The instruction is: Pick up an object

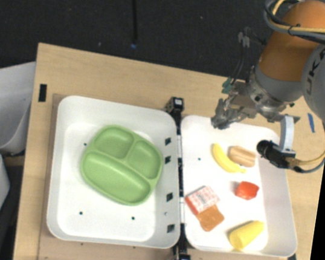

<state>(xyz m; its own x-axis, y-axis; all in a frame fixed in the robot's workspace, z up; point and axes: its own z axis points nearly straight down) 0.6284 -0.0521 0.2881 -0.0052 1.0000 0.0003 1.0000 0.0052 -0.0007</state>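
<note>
Gripper [221,121]: above right bin's [283,176] far left corner; grasp state cannot be told.
Banana [226,158]: just below gripper, touching bread roll [242,155].
Red piece [247,190]: farther down-right.
Green tray [122,164]: left bin [73,136], well left.

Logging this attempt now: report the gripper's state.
Gripper: cannot be told whether open or closed; it hangs over the top edge of the right bin, above the banana, with nothing visibly held.

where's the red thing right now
The red thing lies in the right bin, near its middle, just below the banana and above the yellow block.
</note>
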